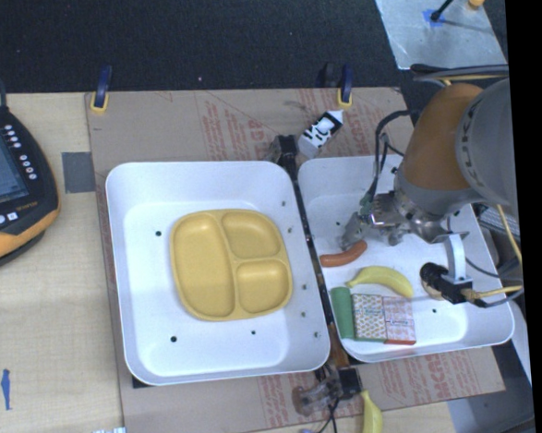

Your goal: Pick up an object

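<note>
A pale wooden bench [47,319] under brown cardboard [200,123] carries two shallow white plastic bins, black floor at twelve o'clock. The metal two-finger gripper [357,230] hangs in the right bin [320,194]; whether it is clenched or released I cannot tell. A reddish-orange sausage-shaped toy [344,254] lies just at its six o'clock.

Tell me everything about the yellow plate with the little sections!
The yellow plastic divided tray lies flat near the middle of the left white bin. It is a rounded square with a smooth, slightly shiny surface, split by raised ridges into three compartments: one long one on its left side and two smaller ones on its right. It looks whole and clean. It rests on the bin's floor, apart from the walls.
</note>
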`<state>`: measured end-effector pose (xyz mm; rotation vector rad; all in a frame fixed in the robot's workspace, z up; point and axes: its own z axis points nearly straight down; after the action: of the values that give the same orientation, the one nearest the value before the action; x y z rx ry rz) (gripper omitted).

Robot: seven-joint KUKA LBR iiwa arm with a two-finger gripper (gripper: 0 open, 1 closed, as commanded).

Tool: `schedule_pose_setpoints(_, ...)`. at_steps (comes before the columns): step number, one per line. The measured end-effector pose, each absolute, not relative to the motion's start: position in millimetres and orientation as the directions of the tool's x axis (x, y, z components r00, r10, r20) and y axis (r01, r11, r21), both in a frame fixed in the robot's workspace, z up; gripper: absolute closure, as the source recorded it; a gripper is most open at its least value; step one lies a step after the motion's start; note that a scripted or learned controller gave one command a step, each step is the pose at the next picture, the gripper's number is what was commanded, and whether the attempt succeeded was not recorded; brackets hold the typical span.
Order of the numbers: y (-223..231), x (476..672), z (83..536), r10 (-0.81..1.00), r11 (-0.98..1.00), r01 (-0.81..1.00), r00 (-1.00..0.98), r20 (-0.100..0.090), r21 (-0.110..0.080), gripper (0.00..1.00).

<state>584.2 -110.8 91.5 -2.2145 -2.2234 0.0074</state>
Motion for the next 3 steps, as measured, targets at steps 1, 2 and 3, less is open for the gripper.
schedule_pose_setpoints(1, -111.9, 584.2, 101.8, 1.000, 0.006, 1.000, -0.006, -0.002, -0.008, 1.00)
schedule_pose_setpoints(2, -111.9, 584.2, 101.7, 1.000, 0.007, 1.000, -0.007, -0.003, -0.009, 0.00)
schedule_pose_setpoints(3, -151.7, 525.1, 91.4, 1.000, 0.005, 1.000, -0.005, -0.001, -0.005, 0.00)
